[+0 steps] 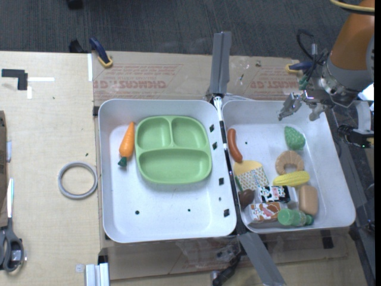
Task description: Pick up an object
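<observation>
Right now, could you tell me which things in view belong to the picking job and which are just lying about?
For the job:
gripper
right bin
broccoli
corn cob
sausage

Lying about:
green divided plate
carrot
tape ring
scissors
blue clamp

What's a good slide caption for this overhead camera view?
Gripper open above the right bin of toy food; green tray and carrot in the left.
</observation>
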`<action>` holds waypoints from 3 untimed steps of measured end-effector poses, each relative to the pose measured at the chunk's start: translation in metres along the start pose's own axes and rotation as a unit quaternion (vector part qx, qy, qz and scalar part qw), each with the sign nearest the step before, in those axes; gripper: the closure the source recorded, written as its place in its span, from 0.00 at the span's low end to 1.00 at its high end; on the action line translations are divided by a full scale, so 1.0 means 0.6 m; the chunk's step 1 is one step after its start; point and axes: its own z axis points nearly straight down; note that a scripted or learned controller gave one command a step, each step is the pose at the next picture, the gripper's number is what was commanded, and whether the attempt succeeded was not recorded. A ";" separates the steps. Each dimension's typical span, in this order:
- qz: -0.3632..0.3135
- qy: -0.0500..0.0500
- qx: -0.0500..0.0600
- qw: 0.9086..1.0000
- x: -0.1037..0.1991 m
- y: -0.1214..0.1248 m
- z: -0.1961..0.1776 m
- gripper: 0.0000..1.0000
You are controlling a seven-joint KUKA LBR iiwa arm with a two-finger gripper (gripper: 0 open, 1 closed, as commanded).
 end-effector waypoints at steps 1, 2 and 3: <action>0.020 0.000 -0.001 1.000 -0.062 0.020 0.179 0.00; 0.019 -0.001 -0.001 1.000 -0.062 0.021 0.163 1.00; -0.091 0.000 -0.001 0.996 0.063 0.001 -0.029 1.00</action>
